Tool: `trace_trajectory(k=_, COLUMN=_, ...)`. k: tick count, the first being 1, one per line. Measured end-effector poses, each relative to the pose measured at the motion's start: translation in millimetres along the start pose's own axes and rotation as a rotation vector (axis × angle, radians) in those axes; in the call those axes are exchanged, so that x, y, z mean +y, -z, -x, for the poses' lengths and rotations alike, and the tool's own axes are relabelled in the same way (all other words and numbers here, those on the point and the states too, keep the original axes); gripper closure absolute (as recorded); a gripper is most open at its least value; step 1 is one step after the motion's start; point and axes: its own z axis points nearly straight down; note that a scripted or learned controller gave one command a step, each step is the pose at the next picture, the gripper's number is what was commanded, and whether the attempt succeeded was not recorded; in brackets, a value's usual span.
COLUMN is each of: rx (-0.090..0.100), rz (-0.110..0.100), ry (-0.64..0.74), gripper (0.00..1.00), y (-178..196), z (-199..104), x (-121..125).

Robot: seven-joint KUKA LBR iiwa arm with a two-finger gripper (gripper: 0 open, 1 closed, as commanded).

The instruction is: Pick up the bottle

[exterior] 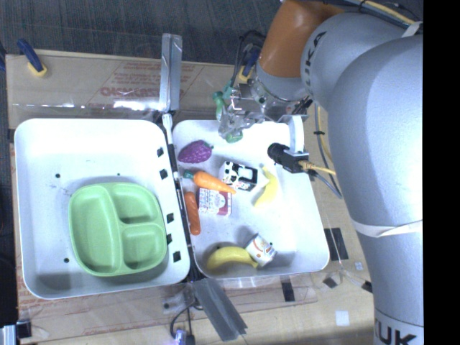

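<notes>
Clear bottle [231,123] clamped in my fingers [233,129], lifted over right bin [316,236] far edge, above purple grapes [195,152].

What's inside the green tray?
Nothing can be seen in the green tray: its three compartments look bare. It lies in the left bin. The bin floor beneath it is covered.

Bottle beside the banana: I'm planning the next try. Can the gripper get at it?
Probably yes: the bottle lies uncovered near the right bin's near wall, though the banana touches one side. The gripper hangs at the far rim.
</notes>
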Motion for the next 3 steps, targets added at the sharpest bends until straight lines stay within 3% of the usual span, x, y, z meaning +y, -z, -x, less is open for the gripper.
trace_trajectory(k=2, rx=0.0, rz=-0.014, ry=0.011, gripper=1.0, y=12.6, z=-1.8, x=-0.7)
trace_trajectory(k=3, rx=0.0, rz=-0.014, ry=0.011, gripper=0.0, y=12.6, z=-1.8, x=-0.6)
